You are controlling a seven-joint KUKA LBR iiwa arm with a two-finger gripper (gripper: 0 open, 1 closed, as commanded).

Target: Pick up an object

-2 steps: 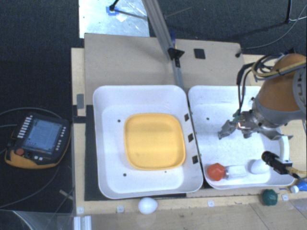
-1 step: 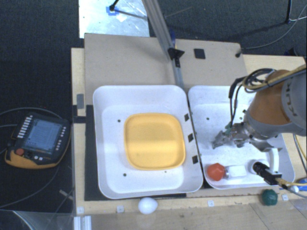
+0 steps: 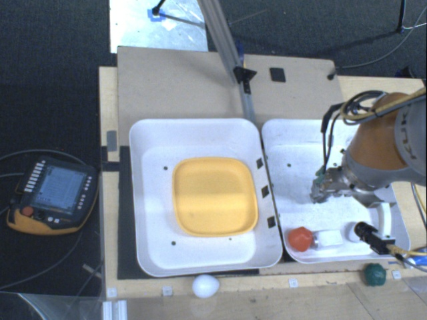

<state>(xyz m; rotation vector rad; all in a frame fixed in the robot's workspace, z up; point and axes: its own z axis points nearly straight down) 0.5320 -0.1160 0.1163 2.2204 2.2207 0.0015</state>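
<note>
Arm reaching into the right bin, gripper low over its floor.

No readable writing is showing anywhere; the handheld controller [image 3: 52, 199] lying on the dark floor left of the bench is showing a lit screen whose text is too small to read. The gripper [image 3: 323, 189] is hanging over the middle of the right bin [image 3: 287, 142], and whether its fingers are open or closed cannot be told from here. A red ball [image 3: 300, 239] is lying near that bin's front edge, touching a small white block [image 3: 329, 239], both sitting well apart from the gripper. A yellow plate [image 3: 215, 196] is filling most of the left bin [image 3: 150, 179], leaving a bare margin round it. A white egg [image 3: 205, 285] and a green ball [image 3: 374, 274] are resting outside the bins, on the bench's front edge.
</note>
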